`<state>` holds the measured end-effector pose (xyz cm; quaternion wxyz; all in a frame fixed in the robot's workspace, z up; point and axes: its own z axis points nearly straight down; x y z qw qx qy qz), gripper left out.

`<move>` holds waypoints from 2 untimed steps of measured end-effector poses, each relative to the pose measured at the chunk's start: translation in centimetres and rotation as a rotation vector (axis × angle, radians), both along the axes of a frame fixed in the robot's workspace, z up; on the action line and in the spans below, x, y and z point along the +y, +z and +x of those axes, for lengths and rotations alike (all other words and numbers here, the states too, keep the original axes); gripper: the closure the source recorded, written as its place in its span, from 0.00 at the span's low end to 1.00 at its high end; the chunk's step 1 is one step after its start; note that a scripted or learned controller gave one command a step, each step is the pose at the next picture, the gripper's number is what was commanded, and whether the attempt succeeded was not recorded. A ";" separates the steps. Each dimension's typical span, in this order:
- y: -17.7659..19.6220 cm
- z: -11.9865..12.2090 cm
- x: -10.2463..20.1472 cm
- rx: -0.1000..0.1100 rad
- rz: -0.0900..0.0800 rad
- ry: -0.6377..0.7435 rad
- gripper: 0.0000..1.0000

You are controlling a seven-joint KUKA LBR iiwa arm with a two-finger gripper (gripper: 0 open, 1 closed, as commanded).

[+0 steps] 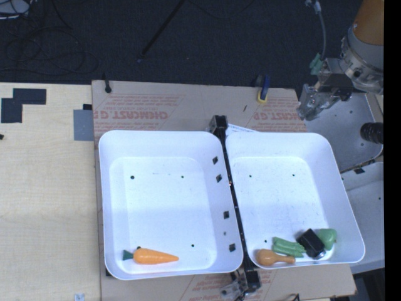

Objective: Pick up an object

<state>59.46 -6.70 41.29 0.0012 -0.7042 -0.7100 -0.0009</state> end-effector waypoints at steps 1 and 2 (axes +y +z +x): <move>-5.0 2.9 -0.2 0.007 -0.003 -0.005 1.00; -3.3 -0.1 -3.4 0.003 -0.003 -0.010 1.00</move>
